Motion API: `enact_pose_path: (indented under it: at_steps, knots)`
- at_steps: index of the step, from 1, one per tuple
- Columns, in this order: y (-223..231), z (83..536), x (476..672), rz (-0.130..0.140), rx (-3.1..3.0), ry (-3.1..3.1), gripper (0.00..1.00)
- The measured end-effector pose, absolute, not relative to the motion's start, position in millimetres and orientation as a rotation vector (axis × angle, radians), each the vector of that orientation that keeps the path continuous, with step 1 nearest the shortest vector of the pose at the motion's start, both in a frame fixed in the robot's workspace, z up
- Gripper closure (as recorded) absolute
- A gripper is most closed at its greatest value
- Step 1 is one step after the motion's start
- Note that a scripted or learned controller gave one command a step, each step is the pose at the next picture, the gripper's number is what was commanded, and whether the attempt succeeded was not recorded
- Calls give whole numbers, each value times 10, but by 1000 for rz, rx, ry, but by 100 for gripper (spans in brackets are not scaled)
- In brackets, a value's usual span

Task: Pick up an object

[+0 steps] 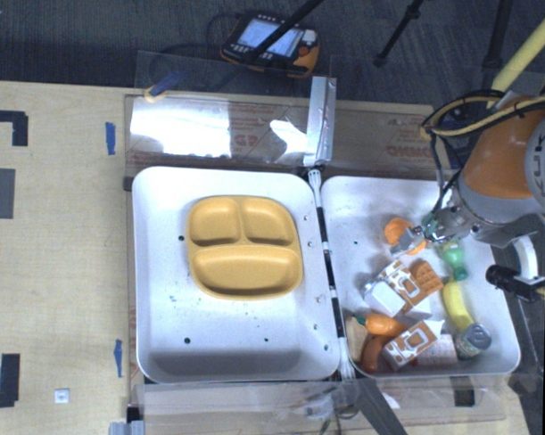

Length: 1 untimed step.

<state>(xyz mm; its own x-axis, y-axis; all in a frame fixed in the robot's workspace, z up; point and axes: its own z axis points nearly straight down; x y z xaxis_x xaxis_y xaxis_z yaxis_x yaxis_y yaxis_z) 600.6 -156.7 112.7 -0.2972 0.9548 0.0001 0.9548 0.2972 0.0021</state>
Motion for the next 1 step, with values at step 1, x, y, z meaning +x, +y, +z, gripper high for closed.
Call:
enact_pose_path:
  at_steps: [1]
  knots:
    - [-939,1925,6038,2,1742,2611,100]
